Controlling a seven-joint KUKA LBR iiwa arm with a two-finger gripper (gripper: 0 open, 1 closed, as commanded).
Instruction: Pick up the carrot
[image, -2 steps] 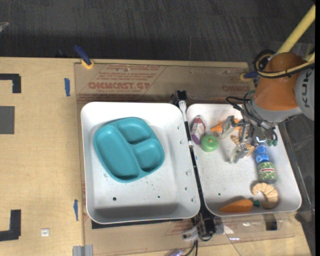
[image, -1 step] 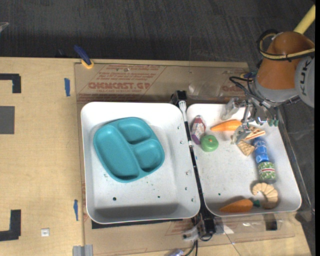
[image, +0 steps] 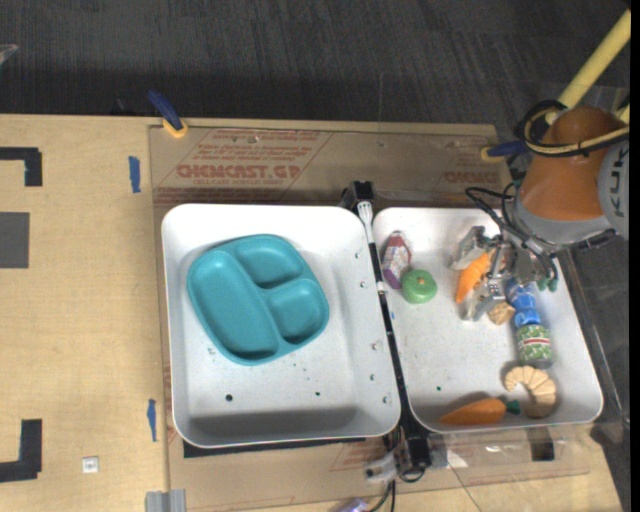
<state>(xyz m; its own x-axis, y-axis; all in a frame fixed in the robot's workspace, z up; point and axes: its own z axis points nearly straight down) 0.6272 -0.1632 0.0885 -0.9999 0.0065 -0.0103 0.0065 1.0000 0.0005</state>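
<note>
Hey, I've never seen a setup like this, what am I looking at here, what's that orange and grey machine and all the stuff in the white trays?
This is one camera fixed above a bench, looking down at a slant. The grey and orange machine on the right is a robot arm; its gripper is down in the right bin, around an orange piece I can't identify. Whether it grips it is unclear. Its job is picking up the carrot, which lies untouched at that bin's near edge. Also there: a green apple-like toy, a bottle and a tan pastry-like toy. The left bin holds a teal divided plate.
</note>
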